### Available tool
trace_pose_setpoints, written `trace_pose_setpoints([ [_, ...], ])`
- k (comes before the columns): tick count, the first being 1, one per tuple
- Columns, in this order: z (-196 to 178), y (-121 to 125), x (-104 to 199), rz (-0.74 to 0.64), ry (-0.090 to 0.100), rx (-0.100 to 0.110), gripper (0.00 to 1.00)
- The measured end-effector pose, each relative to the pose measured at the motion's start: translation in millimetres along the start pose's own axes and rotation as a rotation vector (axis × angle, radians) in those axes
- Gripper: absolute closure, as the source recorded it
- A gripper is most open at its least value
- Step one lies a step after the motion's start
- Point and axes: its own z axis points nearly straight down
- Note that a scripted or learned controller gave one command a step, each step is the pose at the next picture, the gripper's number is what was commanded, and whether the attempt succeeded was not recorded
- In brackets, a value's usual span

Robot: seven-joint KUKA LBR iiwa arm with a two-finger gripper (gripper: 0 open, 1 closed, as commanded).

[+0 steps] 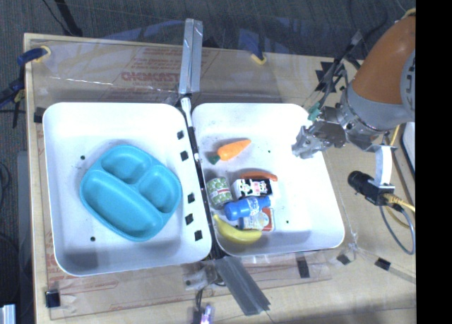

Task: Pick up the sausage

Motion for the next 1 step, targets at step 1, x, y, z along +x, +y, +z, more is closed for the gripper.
trace_pose_setpoints([
  [1, -9.3, 0.3, 0.1, -0.006, 0.0, 0.002, 1.0],
])
